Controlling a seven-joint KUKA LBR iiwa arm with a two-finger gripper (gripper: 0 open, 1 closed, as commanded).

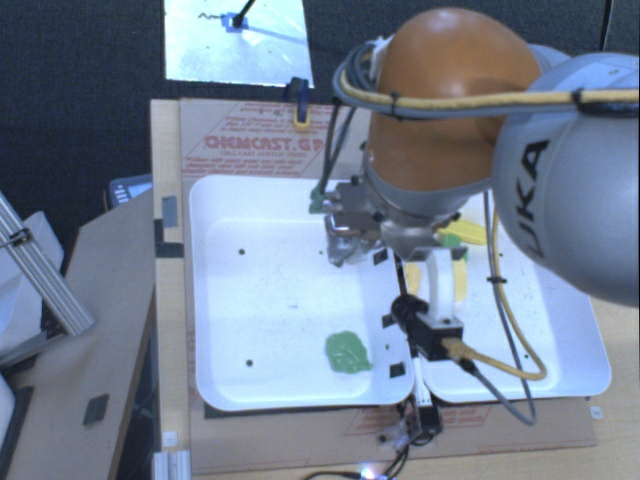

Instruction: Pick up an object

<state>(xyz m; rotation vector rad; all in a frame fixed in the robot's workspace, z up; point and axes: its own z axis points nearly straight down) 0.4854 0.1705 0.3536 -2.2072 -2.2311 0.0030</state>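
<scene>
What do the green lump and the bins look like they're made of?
Green lump: likely soft rubber or foam, matte, with an irregular, rounded outline. Bins: apparently moulded plastic, smooth white with a slight sheen and rounded rims.

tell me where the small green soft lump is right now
The small green soft lump lies in the left white bin, near its front edge, close to the divide between bins.

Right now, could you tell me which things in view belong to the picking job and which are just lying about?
Part of the job:
- green object in the left bin
- yellow object in the right bin, partly hidden by the arm
- tool

Lying about:
- reflective sheet behind the bench
- yellow clip
</scene>
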